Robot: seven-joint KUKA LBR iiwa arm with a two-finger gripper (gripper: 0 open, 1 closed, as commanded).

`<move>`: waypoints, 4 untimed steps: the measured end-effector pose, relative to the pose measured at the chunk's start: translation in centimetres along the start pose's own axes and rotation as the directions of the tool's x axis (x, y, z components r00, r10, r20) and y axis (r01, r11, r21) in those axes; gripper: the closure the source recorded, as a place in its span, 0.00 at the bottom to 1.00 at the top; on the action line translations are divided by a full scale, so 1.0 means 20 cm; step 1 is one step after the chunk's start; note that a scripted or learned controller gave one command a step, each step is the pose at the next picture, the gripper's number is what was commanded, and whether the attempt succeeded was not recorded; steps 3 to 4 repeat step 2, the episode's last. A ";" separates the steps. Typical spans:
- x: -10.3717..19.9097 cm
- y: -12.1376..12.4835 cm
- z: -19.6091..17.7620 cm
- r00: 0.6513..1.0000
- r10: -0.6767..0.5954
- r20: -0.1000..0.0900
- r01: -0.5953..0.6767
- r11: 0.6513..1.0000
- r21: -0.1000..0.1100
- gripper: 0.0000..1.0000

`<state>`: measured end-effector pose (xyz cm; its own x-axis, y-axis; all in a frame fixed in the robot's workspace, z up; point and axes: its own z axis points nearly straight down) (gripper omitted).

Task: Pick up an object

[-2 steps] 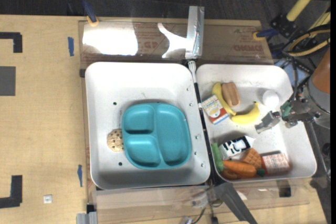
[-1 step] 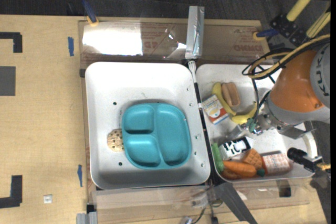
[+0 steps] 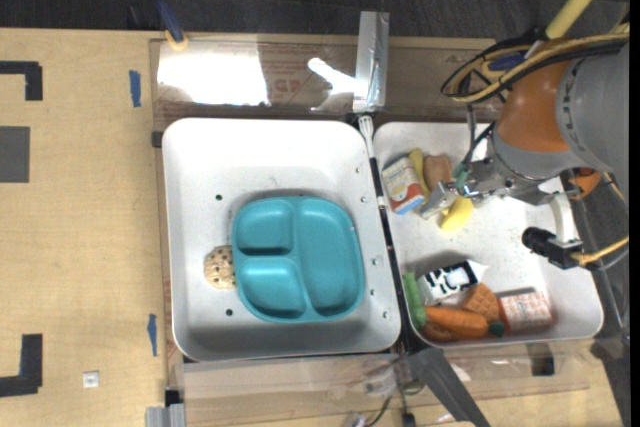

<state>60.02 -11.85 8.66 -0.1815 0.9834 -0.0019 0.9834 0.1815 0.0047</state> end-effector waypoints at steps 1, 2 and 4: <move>0.00 0.01 -0.06 1.000 -0.002 0.004 0.002 1.000 -0.006 1.00; 0.26 0.17 -0.50 0.975 0.222 0.000 -0.222 0.975 0.002 1.00; 0.26 0.17 -0.50 0.975 0.222 0.000 -0.222 0.975 0.002 1.00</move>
